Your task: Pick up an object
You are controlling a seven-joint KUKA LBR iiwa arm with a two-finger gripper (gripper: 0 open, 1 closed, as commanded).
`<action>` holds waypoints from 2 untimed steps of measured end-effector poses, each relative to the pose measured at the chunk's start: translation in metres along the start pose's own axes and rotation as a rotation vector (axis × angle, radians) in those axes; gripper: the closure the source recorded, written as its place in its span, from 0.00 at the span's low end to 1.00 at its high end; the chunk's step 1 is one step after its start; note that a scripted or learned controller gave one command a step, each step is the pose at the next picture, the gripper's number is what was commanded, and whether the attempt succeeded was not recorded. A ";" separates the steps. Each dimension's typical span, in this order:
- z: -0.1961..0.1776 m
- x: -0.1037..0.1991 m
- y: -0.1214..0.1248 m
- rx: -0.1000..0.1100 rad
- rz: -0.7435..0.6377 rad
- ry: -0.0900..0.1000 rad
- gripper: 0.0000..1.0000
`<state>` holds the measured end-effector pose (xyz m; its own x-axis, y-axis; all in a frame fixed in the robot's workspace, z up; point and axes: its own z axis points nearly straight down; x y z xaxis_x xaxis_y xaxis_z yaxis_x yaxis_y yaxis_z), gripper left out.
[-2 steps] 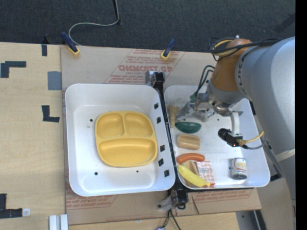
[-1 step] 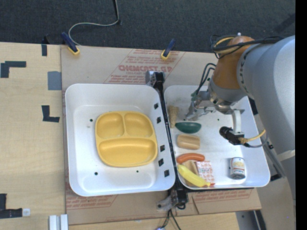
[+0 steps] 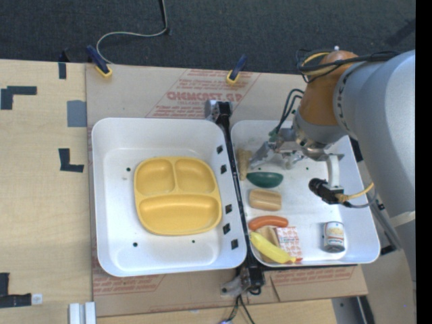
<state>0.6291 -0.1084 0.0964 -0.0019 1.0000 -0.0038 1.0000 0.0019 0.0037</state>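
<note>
From the camera above the surface [image 3: 40,181], we saw the hand [image 3: 270,152] low in the far part of the right bin [image 3: 358,245], with the grey arm [image 3: 378,100] and its orange band [image 3: 320,100] reaching in from the right. The nearest object was a dark green bowl [image 3: 264,179], lying just in front of the hand, close to it but seemingly apart from it. Nothing sat between the fingers that we could see, and we could not tell whether they were apart or together, since the metal parts there blurred into one another.

Behind the bowl, toward the divider, a small tan thing [image 3: 243,159] was too indistinct to name. The arm's bulk hid the bin's far right corner.

The bowl looked glossy, oval from this slant, and deep green. In front of it lay a tan bread roll [image 3: 264,199], then a red sausage [image 3: 268,223], a yellow banana [image 3: 268,248], and a small red-and-white packet [image 3: 288,240] touching the banana. A small can [image 3: 333,236] stood upright nearer the bin's right front corner.

The left bin [image 3: 111,245] carried a yellow divided plate [image 3: 178,196] with three compartments.
</note>
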 end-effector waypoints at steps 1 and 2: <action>0.009 -0.010 -0.070 0.000 0.002 0.002 0.00; 0.009 0.008 -0.134 -0.002 0.002 0.002 0.00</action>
<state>0.4947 -0.1005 0.0865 -0.0001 1.0000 -0.0016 1.0000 0.0001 0.0055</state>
